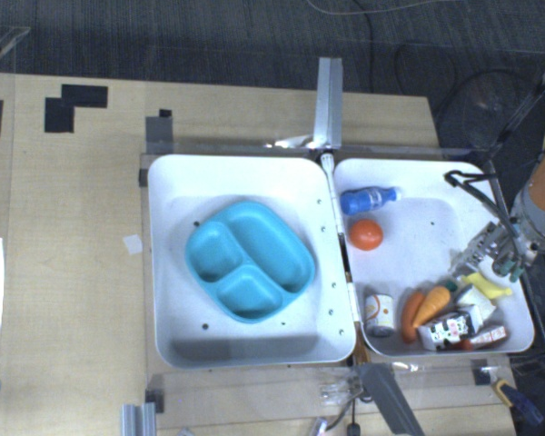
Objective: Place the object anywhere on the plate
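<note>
Item: we log the pincer (487, 254), state indeterminate, over the right bin (418, 214). Toy carrot (429, 305) lies just below-left, long axis diagonal. Blue plate (249, 260): left bin (173, 243), unoccupied.

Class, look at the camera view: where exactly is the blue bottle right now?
The blue bottle lies on its side in the right bin, near its upper left corner, just above the orange ball and beside the wall between the bins.
</note>
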Available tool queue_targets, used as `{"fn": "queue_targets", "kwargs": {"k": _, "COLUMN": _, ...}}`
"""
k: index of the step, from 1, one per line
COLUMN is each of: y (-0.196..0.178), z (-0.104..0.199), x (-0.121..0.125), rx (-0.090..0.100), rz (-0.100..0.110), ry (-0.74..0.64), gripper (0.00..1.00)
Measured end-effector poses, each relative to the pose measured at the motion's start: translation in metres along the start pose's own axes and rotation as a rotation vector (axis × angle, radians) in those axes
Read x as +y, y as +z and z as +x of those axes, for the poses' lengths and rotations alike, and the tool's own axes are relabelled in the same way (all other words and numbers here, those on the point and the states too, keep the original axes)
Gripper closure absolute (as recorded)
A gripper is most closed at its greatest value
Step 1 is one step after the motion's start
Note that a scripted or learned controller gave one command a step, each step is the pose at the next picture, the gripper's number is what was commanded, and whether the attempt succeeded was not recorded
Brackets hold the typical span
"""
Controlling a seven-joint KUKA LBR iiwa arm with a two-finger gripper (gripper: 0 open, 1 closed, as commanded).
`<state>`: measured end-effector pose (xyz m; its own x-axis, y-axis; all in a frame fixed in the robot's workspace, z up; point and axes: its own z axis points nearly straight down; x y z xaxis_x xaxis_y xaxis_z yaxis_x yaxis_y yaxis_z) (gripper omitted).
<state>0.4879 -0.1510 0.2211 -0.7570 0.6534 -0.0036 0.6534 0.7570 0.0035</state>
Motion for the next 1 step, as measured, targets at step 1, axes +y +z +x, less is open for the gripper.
{"fn": "queue_targets", "kwargs": {"k": 1, "y": -0.0825, "z": 0.001, "x": 0.0112, "rx": -0.001, "rz": 0.001, "ry": 0.195, "gripper": 1.0}}
